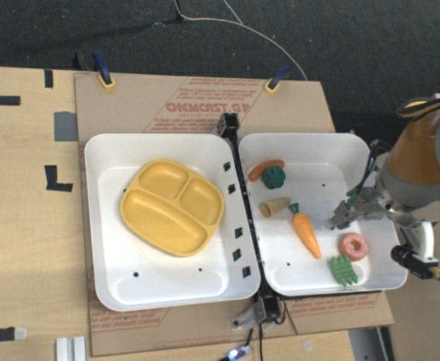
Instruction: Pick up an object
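Note:
The right bin (317, 150) holds several toy foods. An orange carrot (306, 234) lies in the middle, with a tan cone (274, 207) to its left. A pink donut (353, 246) and a green leafy piece (344, 270) sit at the near right corner. A dark green lump (273, 177) rests against an orange sausage (265, 168) at the far left. My gripper (346, 215) hangs over the bin's right side, just above the donut and right of the carrot. I see nothing held in it.
A yellow divided plate (173, 206) lies in the left bin (103, 224). The grey and orange arm (415, 164) comes in over the right bin's right wall. A black divider (241, 201) with clips runs between the bins.

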Controlling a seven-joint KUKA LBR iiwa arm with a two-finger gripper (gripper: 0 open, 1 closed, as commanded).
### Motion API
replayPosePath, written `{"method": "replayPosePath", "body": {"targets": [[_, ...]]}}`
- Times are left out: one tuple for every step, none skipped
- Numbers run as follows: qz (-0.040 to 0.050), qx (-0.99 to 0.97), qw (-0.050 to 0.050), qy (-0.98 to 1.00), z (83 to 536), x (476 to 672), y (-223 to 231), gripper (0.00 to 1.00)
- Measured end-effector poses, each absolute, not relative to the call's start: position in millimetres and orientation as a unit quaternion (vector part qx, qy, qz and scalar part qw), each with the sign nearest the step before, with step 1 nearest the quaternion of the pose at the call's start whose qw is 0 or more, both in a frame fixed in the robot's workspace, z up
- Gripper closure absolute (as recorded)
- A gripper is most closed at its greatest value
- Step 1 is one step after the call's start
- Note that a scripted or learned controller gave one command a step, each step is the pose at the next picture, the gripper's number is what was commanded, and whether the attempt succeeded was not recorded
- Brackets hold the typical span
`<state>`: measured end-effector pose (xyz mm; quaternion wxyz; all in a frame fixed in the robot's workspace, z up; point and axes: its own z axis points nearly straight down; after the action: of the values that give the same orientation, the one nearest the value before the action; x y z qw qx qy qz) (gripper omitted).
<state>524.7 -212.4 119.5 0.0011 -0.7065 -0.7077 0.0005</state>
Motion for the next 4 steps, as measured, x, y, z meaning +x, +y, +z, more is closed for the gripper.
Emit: {"method": "replayPosePath", "body": {"targets": [[-0.0005, -0.707, -0.002, -0.707, 166, 523.9, -221, 1.0], [-0.0009, -0.706, -0.003, -0.708, 218, 525.5, -221, 1.0], [-0.0008, -0.705, 0.001, -0.709, 224, 533.1, -165, 1.0], [0.0001, -0.705, 0.001, -0.71, 216, 550.5, -106, 1.0]]}}
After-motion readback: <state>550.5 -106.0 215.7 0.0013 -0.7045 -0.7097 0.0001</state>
